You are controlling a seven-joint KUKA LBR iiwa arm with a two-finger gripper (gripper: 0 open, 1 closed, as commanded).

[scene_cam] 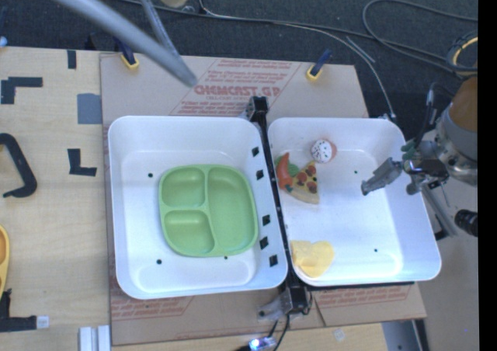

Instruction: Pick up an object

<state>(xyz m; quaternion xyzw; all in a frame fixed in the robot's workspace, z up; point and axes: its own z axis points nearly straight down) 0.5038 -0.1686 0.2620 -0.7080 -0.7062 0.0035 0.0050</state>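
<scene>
Cardboard-covered counter, two bins. Right bin (388,260) holds pizza slice (300,179), ball (323,151), yellow chip (313,257). Gripper (386,176) at right; jaws' state indeterminable. Ball judged light, stiff, roll-prone; grip across its middle.

Arm (466,120) (orange band) edge-cropped

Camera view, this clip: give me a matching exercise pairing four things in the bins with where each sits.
Things:
1. green divided plate
2. pizza slice toy
3. small round white toy
4. pale yellow piece

Places:
A. right bin, near front-left corner
B. middle of left bin
C. right bin, against the divider wall
D. right bin, toward the back

Pairs: 1-B, 2-C, 3-D, 4-A
</scene>
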